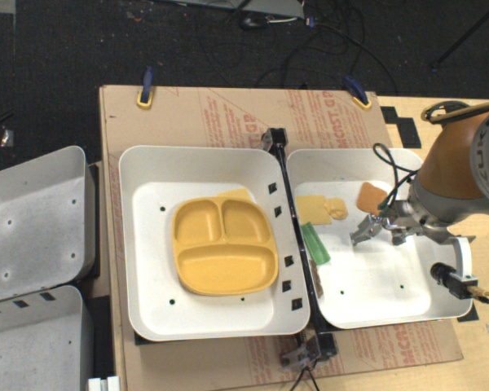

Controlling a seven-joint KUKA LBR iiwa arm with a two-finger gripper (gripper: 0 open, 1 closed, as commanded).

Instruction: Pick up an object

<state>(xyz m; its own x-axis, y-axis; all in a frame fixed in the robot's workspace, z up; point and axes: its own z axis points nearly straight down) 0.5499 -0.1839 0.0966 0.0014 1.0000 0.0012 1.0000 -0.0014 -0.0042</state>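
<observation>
In the right bin [375, 296] lie a pale yellow flat piece [316, 209], a green stick-like object [314, 243] by the divider, and an orange block [372, 195] near the back. My gripper [377, 229] hangs low over the bin's middle, just in front of the orange block and right of the yellow piece. Its fingers spread apart with nothing between them. The grey arm with its orange band [456, 165] comes in from the right.
The left bin [147, 300] holds a yellow divided tray [225, 245]. A black divider [293, 226] separates the bins. Both rest on a cardboard sheet [196, 116] held by clamps. Grey metal trays [33, 218] lie at far left.
</observation>
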